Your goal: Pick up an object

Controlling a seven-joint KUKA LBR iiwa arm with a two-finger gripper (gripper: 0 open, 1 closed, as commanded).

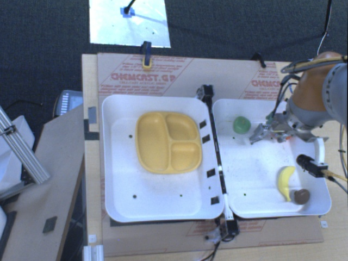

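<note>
Over the right bin, we are hovering our tool just right of the green ball; its finger state we cannot tell.

Right bin floor mostly bare at centre and front left, green ball near back left, banana and brown object crowding front right corner, tool just beside the ball.
</note>
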